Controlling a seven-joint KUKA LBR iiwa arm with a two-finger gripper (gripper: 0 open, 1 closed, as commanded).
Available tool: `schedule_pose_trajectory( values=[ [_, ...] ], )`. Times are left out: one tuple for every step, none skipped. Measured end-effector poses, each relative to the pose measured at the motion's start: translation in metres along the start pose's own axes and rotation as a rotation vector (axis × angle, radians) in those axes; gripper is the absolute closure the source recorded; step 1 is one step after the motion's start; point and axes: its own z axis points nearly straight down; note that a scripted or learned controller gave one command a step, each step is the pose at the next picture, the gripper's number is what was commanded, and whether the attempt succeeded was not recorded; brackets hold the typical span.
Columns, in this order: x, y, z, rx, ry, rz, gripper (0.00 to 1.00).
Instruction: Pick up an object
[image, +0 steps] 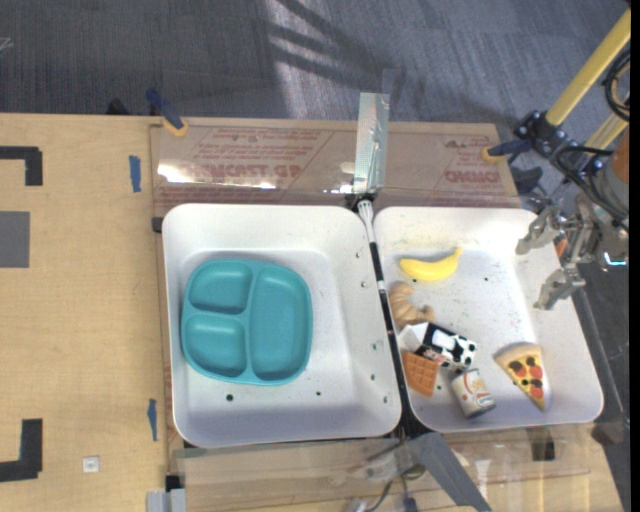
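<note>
Inventory, bench w/ two white bins.

- Left bin (200, 225): holds teal divided plate (247, 320), roughly centre, nearer the bin's left edge. Nothing else in it.
- Right bin (500, 225): holds all candidate objs.
  - Banana (432, 265): near back edge, left of centre, lying flat, apart from the rest. Cleanest target, in my judgement.
  - Tan pastry-like item (404, 302): against left edge, just below banana.
  - Black/white cow-pattern toy (447, 346): left-front area, touching waffle piece (421, 372).
  - Small can (471, 392): near front edge, just beside the waffle piece.
  - Pizza slice (526, 372): front-right corner area, apart from the can.
- Gripper (560, 262): at right edge of right bin, toward back corner. Fingers look spread, nothing between them; no obj held.

Risks (judgement):
- Clustered cow toy/waffle/can: a descent there prob. strikes two items, pushes one aside, closes on nothing.
- Pizza slice and waffle lie flat and thin: fingers may skate over them.
- Can is round, may roll out of pinch.
- Pastry sits tight to bin wall: a finger may hit the rim.
- Banana curved: off-centre grip could let it pivot and drop.
</note>
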Motion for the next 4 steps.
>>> schedule_pose_trajectory(
  values=[
    [-0.051,-0.011,0.12,0.001,-0.003,0.216,0.0],
    [-0.056,0.066,0.13,-0.001,0.002,0.798,0.0],
    [-0.059,0.065,0.115,-0.002,-0.012,0.797,1.0],
    [-0.006,0.14,0.029,-0.003,0.001,1.011,1.0]
  ],
)
